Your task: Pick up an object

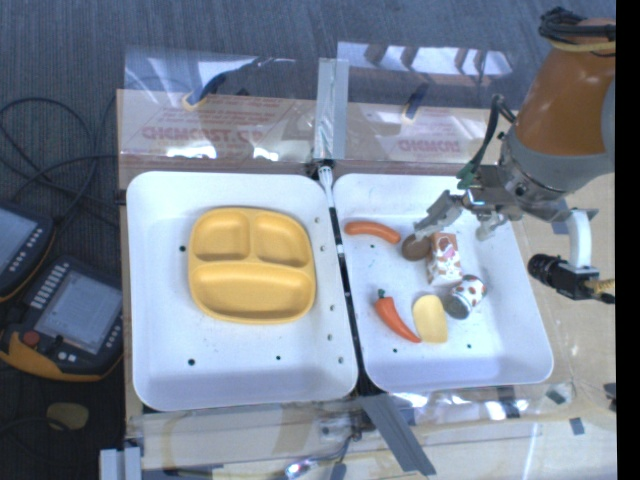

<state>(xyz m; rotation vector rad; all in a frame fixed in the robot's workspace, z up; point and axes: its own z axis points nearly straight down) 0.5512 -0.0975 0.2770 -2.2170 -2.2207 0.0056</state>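
Two white bins sat side by side on the counter (80,28), and nearly everything loose lay in the right bin (520,363), which suited an arm reaching in from that side. Nearest the camera, a toy carrot (395,318) lay slantwise beside a pale yellow piece (430,319), the two almost touching. Just behind them rested a small round grey-and-white thing (466,295), and behind that a little patterned carton (444,257) in white and red; any print on it was too small to read. A brown lump (415,248) sat against the carton's left side, and an orange sausage shape (372,232) lay apart toward the divider.

The left bin (150,368) held a yellow divided plate (251,265), lying flat in the middle, probably there as a place to set things down.

The jaws (462,211) hung spread open, with nothing between them, over the far part of the right bin, just behind the brown lump and the carton. From that position, I judged the likeliest targets to be those two, both within easy reach below.

Farther back, a sheet under clear plastic carried red lettering (200,133), reflected and blurred; it could not be made out with confidence.
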